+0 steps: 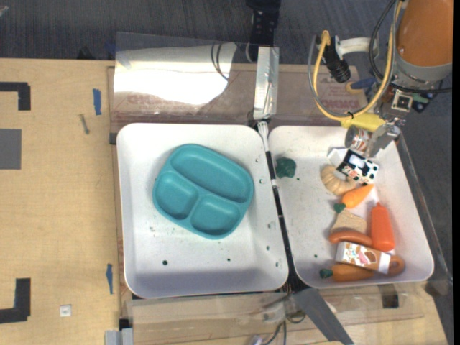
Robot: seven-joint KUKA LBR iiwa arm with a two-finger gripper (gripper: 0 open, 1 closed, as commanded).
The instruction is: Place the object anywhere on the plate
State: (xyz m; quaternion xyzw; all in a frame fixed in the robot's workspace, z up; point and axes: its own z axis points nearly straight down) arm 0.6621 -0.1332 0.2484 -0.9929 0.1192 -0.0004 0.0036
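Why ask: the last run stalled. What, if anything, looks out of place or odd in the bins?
Nothing looks damaged or spilled. The toy food is crowded along the right bin's right side, while the teal plate sits askew in the left bin. The tool is above the toys.

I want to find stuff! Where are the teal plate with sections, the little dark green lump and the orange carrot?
Teal sectioned plate (204, 190), camera view, its middle ridge.
Small dark green lump (286, 167), camera view, its centre.
Orange toy carrot (357, 195), camera view, mid-body.
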